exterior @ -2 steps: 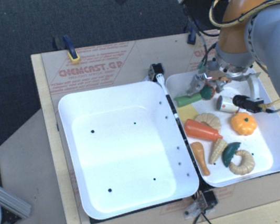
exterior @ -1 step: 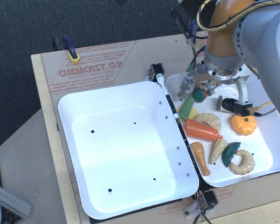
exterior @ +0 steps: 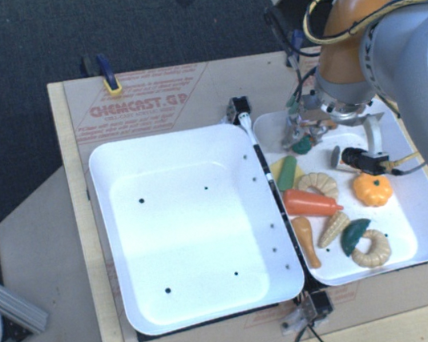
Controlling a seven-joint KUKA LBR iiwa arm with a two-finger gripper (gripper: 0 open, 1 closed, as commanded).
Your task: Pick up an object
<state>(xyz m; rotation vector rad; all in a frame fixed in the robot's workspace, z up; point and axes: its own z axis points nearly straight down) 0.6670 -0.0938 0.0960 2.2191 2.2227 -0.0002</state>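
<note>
Red print on the cardboard sheet [exterior: 145,96] reads, it seems, "CHEMCAST GP"; smaller lines are illegible

The arm [exterior: 409,52] has a smooth, rounded grey housing. An orange band [exterior: 353,29] sits above the wrist. A yellow cable [exterior: 316,7] and black cables loop beside the band. The gripper [exterior: 305,130] is dark metal.

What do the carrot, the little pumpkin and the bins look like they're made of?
Carrot: probably moulded plastic, smooth, even orange with a soft sheen. Pumpkin: likely the same toy plastic, ribbed and slightly glossy. Bins: thin white plastic by the look, with rounded formed rims and a matte finish.
</note>
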